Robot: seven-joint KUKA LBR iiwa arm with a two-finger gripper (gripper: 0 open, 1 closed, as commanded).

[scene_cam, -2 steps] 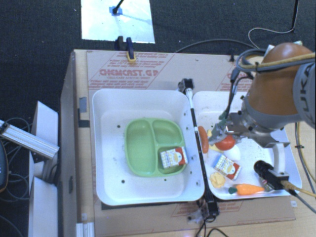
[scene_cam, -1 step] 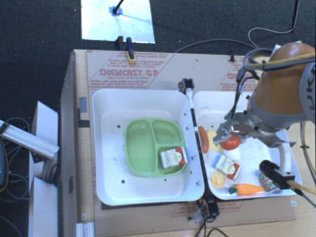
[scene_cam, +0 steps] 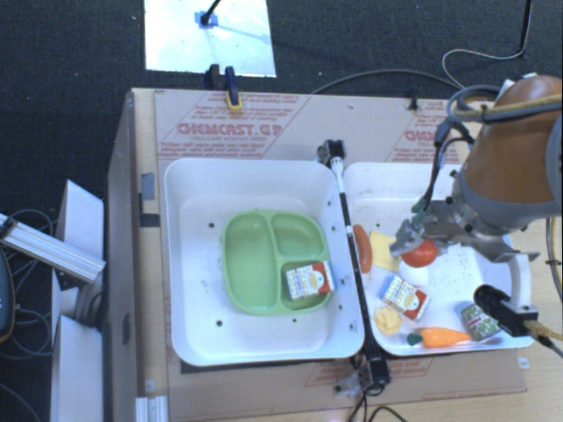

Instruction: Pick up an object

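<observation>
In the right bin: toys lie loose under the arm.
Gripper [scene_cam: 412, 236]: low over the right bin [scene_cam: 387, 181], its tip right against the tomato [scene_cam: 422, 254]; whether it is open or closed I cannot tell.
Tomato: red, round, sits on a white piece [scene_cam: 413, 273], near the bin's middle; the likeliest target.
Others in right bin: sausage [scene_cam: 361, 246] by the left wall, cheese [scene_cam: 382, 250] beside it, carton [scene_cam: 405, 297] nearer, carrot [scene_cam: 442, 336] at the near edge, a small pack [scene_cam: 480, 321] to its right.
Left bin [scene_cam: 198, 192]: green tray [scene_cam: 255, 262] with a second carton [scene_cam: 308, 280] in its near-right compartment.
Progress: nothing seen lifted; the reach looks done, but grasp and raise are left.
</observation>
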